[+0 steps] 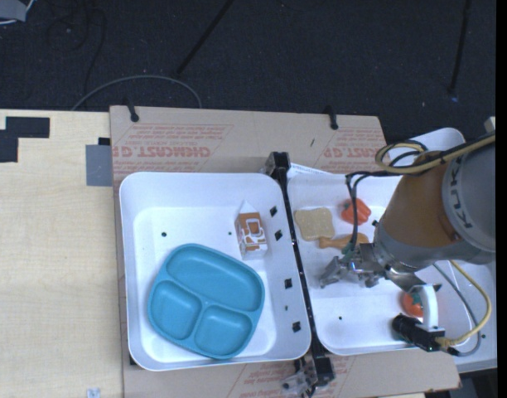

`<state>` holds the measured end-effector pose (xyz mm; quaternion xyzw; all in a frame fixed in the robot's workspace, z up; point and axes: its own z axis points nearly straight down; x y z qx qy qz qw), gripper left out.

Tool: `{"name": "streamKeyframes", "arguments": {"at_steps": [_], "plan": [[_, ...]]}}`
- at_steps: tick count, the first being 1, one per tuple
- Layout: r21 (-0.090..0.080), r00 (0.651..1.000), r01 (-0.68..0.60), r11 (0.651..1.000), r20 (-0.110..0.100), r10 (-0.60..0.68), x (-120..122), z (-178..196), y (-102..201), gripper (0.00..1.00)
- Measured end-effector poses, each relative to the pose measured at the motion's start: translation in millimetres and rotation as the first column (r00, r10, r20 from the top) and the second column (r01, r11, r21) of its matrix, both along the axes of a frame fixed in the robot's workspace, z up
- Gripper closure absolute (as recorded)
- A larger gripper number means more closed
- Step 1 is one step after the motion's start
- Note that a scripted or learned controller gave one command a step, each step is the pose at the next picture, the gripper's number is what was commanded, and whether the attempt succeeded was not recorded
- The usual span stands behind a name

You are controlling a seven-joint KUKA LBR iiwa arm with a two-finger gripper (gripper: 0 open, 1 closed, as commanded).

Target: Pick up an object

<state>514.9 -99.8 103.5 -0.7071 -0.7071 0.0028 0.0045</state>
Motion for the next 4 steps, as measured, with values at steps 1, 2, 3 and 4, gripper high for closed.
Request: {"name": "streamKeyframes", "arguments": {"at_steps": [1, 2, 3, 4], "plan": [[-0.001, 1.000, 0.000, 1.000, 0.006, 0.000, 0, -17, 1, 0.00], [-0.001, 1.000, 0.006, 1.000, 0.007, -0.006, 0, -5, 0, 1.00], [-0.002, 1.000, -0.001, 1.000, 0.010, 0.001, 0, 37, 1, 1.00], [-0.002, 1.000, -0.001, 1.000, 0.012, 0.001, -8, 93, 5, 1.00]]}}
